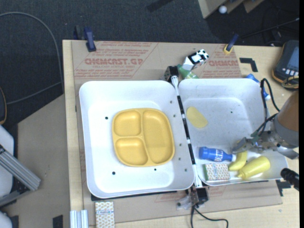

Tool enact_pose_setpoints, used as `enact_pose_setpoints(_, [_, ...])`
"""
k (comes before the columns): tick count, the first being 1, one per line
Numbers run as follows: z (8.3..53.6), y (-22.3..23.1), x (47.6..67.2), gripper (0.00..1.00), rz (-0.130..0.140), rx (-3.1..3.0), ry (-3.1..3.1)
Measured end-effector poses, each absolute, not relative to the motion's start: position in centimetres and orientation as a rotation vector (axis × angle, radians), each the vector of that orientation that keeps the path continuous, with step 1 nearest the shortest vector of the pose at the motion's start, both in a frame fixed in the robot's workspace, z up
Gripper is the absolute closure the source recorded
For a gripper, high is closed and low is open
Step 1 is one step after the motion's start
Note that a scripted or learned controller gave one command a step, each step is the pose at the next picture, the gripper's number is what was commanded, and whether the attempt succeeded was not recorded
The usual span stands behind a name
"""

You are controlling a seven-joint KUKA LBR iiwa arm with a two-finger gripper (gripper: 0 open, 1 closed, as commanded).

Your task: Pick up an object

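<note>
here, two white bins sit side by side on a brown bench (118, 61). the left bin (95, 127) holds a yellow plate (142, 137) with three sections, lying flat near the middle.

the right bin (223, 99) holds several small things. a flat yellow oval piece (196, 117) lies at about 9 o'clock in that bin, close to the wall between the bins. at about 6 o'clock, a blue bottle (214, 154) lies on its side. just below it sits a small box with red dots (217, 171), right at the bottom wall. beside the bottle, toward 3 o'clock, lies a small yellow banana (239, 161), and touching it is a yellow squash-shaped toy (254, 167), near the bin's 5 o'clock corner.

the arm (289, 120) comes in at the bin's 3 o'clock side. the gripper (254, 144) hangs just above the banana and the squash toy. it is too dark and small to tell how its tips stand, and nothing can be seen held in it.

outside the bins, at 12 o'clock, a black and white toy (197, 57) rests on the bench.
</note>
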State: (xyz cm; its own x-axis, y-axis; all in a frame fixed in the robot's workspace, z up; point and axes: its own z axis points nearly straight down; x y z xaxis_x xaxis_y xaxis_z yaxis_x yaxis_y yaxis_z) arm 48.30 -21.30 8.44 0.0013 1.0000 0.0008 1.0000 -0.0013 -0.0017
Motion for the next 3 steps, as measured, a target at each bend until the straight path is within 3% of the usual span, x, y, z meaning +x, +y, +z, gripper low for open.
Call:
enact_pose_setpoints(1, [8.5,-16.4,54.7,0.0,-0.002,-2.221,-2.224])
enact_pose_setpoints(2, [8.4,-18.7,47.8,0.0,0.002,-2.222,-2.218])
enact_pose_setpoints(3, [9.4,-18.6,47.9,1.0,0.0,-2.224,-2.22])
